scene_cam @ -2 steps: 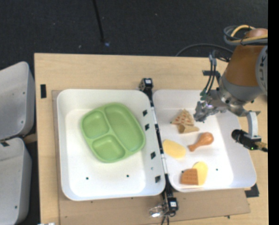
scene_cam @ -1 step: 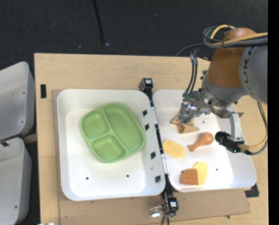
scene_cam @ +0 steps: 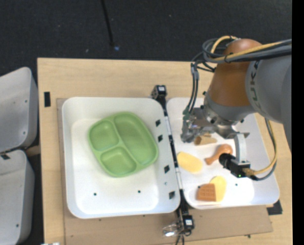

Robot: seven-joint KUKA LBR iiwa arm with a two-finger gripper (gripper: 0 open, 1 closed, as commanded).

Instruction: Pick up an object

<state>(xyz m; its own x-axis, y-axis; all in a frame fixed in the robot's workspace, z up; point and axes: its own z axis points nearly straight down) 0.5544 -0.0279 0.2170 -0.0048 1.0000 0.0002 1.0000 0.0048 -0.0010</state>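
Camera view: arm over the right bin

The arm (scene_cam: 233,86) reached down into the right bin (scene_cam: 264,188); its gripper (scene_cam: 192,131) sat at the bin's ten o'clock, grip state unreadable. A yellow piece (scene_cam: 190,162) lay centrally, a waffle-like block (scene_cam: 207,193) at six o'clock. The left bin (scene_cam: 75,198) held a green divided plate (scene_cam: 123,143).

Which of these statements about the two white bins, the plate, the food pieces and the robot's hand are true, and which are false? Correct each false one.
1. The green divided plate lies in the left bin. True.
2. The plate has five compartments. False: it has three.
3. The hand is over the right bin. True.
4. The yellow oval piece lies on the green plate. False: it lies in the right bin, near the divider.
5. An orange waffle-like piece lies near the right bin's front edge. True.
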